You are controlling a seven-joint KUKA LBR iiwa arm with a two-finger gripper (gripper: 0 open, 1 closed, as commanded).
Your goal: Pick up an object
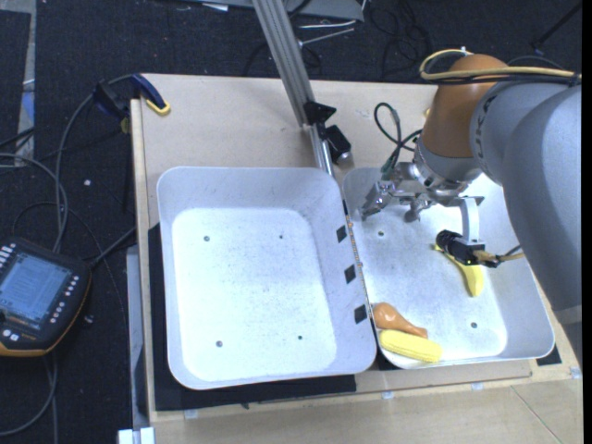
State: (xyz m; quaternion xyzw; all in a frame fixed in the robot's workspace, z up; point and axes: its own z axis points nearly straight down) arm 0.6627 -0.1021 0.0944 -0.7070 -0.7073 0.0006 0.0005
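Observation:
My gripper [391, 209] hangs over the back left part of the right bin [518, 340], close to the wall shared with the left bin. Its two metal fingers [370, 207] stand apart with nothing between them, so it is open. A small yellow banana [473, 278] lies in the right bin, right of and nearer than the gripper. At that bin's front left corner rest an orange pear-shaped toy [398, 319] and a yellow corn cob [412, 347], touching each other. The grey arm with its orange band [460, 109] reaches in from the right.
The left bin [176, 211] sits beside the right one, and their rims overlap at the middle. A slanted metal rail [289, 54] rises behind the bins. A blue and yellow clamp [148, 92] grips the bench's back left corner.

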